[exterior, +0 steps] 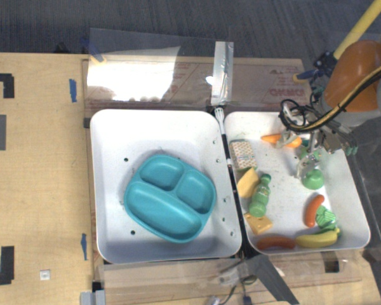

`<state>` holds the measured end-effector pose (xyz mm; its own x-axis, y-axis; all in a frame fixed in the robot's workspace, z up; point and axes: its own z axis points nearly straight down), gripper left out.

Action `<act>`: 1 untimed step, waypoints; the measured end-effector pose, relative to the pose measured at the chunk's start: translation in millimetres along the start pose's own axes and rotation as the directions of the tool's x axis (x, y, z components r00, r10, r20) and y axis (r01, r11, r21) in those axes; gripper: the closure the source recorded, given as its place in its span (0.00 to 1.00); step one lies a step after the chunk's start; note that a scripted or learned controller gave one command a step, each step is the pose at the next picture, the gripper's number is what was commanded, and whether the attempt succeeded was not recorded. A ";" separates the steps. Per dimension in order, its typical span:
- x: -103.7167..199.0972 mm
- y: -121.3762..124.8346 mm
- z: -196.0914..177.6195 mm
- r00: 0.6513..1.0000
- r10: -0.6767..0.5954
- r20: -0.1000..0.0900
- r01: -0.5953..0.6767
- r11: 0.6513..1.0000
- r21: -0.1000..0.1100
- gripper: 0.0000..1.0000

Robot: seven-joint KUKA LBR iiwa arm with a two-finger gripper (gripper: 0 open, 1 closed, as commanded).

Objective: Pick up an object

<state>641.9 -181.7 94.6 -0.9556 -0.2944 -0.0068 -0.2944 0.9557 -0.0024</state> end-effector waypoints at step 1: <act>25.4 -25.8 6.2 0.997 0.082 0.004 -0.082 0.997 -0.011 0.00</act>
<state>625.2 -213.9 88.2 -0.9765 -0.2152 -0.0111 -0.2153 0.9765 0.0090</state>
